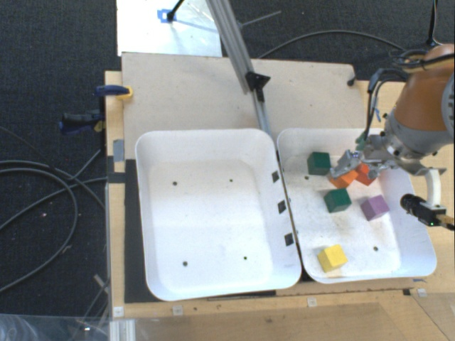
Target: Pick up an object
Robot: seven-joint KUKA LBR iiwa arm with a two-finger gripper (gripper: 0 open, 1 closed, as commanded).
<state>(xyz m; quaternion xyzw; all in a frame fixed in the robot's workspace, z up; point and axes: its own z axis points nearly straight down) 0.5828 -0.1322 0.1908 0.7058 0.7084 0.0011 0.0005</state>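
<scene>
My gripper hangs low over the upper middle of the right bin, right on top of an orange block and a red-orange piece that it partly covers. A dark green block lies just to the gripper's left. Below it sit a green block and a purple block. Near the front of the bin is a yellow block. I cannot tell whether anything is held.
The left bin adjoins the right one along a shared rim. A slanted metal pole crosses above the bench at the back. A black fitting with a cable sticks out by the right bin's right edge.
</scene>
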